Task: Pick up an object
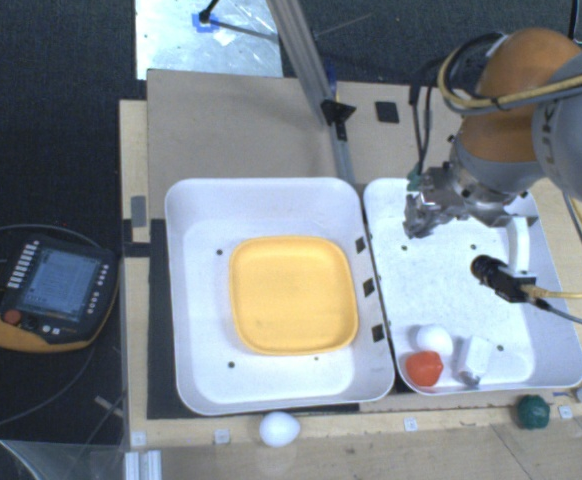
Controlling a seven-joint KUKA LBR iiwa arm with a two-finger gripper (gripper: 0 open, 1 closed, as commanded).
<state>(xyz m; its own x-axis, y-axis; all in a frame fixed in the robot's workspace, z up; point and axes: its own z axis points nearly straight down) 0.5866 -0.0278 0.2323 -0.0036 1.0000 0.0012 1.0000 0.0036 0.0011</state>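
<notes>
Pincer point(418, 218) hovers over right bin's point(556, 363) upper part, grip state can't tell, nothing visibly held; approach step, next needs travel down to the red ball point(425, 369), white ball point(432, 339) and white block point(472, 357) in near corner.

handheld control pad point(49, 298) on dark floor at 9 o'clock, cable attached | white egg-shaped ball point(279, 429) on desk point(241, 118) at 6 o'clock | dark green ball point(533, 411) at 5 o'clock | metal pole point(306, 53) slanting at 12 o'clock
</notes>
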